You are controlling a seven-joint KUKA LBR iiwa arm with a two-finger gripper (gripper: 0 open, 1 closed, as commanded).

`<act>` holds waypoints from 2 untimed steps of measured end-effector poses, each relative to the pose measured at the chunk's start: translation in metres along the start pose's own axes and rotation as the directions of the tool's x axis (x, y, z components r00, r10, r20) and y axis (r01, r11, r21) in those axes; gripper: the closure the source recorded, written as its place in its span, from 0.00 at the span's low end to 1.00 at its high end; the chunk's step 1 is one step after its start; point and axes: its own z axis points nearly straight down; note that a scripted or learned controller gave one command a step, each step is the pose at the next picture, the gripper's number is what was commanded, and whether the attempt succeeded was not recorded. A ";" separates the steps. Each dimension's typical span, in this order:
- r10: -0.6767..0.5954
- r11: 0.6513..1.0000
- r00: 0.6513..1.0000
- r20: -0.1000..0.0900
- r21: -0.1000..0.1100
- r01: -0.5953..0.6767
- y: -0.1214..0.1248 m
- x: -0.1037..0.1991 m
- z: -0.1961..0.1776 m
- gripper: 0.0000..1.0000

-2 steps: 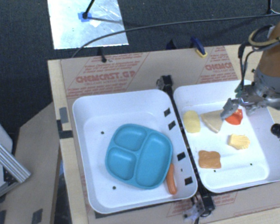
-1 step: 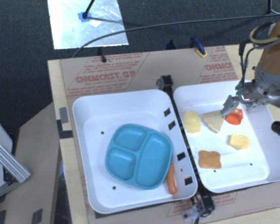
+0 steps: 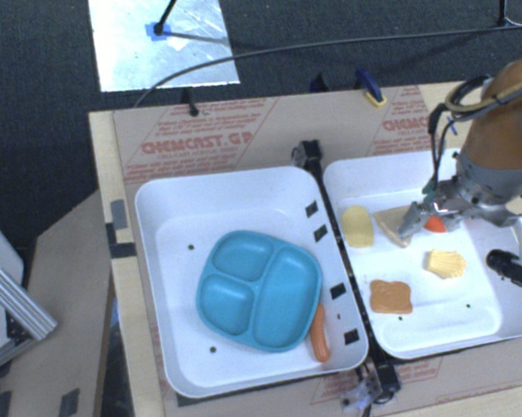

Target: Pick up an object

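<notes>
My gripper (image 3: pixel 424 215) hangs low over the right bin (image 3: pixel 447 342), in its upper right part. It is right beside a tan wedge-shaped piece (image 3: pixel 394 225) and seems to touch the wedge's right end. A small red-orange thing (image 3: pixel 438 223) shows just under the gripper; I cannot tell whether it is held. A pale yellow piece (image 3: pixel 357 226) lies left of the wedge. A yellow chunk (image 3: pixel 445 263) and a brown toast-like slice (image 3: pixel 390 296) lie nearer the front of the bin.
The left bin (image 3: pixel 173 225) holds a blue divided plate (image 3: pixel 257 288) and a sausage (image 3: pixel 320 333) by its right wall. A black part (image 3: pixel 509 267) of the arm sticks out over the right bin's right rim. Clips and cables sit along the bench's back edge.
</notes>
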 end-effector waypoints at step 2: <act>0.000 1.000 1.000 0.002 -0.006 0.000 0.002 0.000 0.039 1.00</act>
